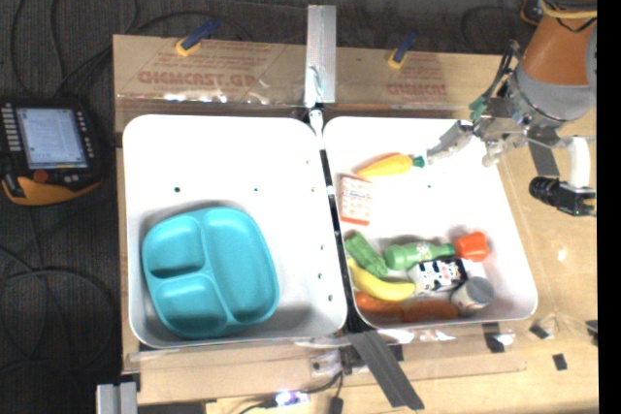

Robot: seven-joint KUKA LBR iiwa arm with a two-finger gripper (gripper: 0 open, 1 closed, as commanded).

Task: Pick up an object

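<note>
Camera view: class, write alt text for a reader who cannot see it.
A grey and orange arm's gripper sits beside a toy carrot in the right bin, which also holds a heap of toy food along its near side. The left bin holds a teal divided plate.

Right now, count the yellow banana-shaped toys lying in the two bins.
1. A yellow banana-shaped toy lies in the right white bin, near its front left, among the pile of toys; another could be hidden underneath that pile.

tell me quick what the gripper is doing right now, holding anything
gripper: above the right bin, near the toy carrot; nothing seen held.
</note>
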